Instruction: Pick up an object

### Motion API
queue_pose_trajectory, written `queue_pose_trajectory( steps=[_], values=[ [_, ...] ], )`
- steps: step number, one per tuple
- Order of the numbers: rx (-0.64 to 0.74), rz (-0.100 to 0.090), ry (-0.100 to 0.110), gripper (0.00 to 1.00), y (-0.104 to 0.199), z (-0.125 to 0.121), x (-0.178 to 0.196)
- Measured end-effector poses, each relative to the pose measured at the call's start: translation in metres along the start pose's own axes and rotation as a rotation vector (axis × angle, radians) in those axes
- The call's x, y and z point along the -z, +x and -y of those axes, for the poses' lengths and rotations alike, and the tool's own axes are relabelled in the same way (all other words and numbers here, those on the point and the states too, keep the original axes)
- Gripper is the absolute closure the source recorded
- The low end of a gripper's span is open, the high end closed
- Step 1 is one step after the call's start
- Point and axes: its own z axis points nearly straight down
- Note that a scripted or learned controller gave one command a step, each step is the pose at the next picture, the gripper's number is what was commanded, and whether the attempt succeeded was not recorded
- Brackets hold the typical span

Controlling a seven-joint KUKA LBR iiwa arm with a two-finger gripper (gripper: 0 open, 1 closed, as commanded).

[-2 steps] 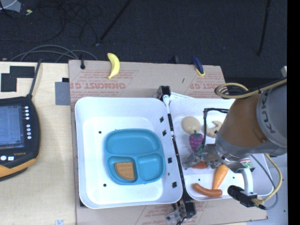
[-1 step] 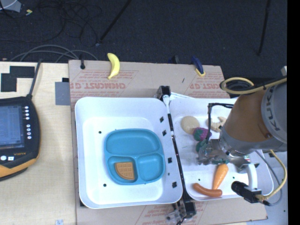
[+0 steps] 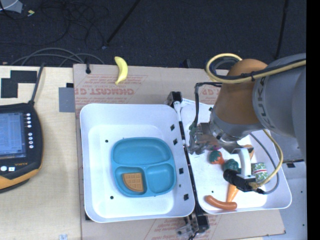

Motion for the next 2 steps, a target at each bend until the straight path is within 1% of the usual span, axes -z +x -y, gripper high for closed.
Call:
queue_pose_trajectory(
  steps=[1, 2],
  values=[
    [-0.01, 0.002, -0.01, 1.0, -0.016, 0.045, 0.158],
    [-0.003, 0.002, 0.004, 1.0, 0.049, 0.058, 0.175]
  ],
)
